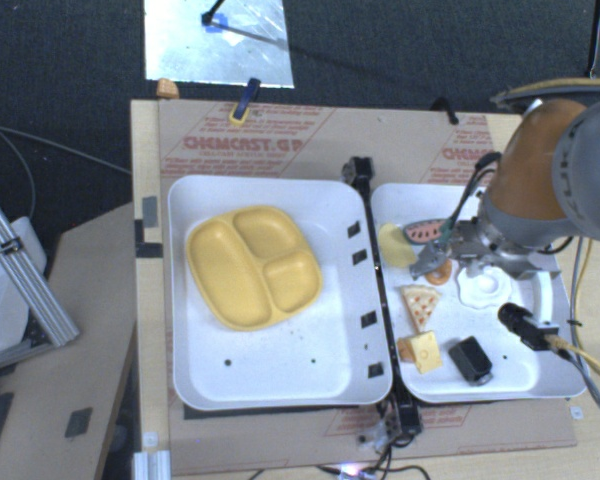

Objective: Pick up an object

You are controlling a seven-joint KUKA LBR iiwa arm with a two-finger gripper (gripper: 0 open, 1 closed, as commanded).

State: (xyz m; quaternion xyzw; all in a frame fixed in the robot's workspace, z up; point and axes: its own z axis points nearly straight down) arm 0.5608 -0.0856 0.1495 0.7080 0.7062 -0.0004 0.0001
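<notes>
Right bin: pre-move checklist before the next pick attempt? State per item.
1. Gripper is over the right bin: ok, low at its upper left area.
2. Fingers open or shut: cannot tell, the wrist hides them.
3. Something already held: cannot tell; nothing visible between the fingers.
4. Targets close by: ok, the watermelon slice and yellow round piece lie just beside the gripper.
5. Other candidates unobstructed: ok, the pizza slice, cheese wedge and black block lie apart in the lower part of the bin.
6. Yellow divided tray in the left bin: ok, clear of the arm.
</notes>
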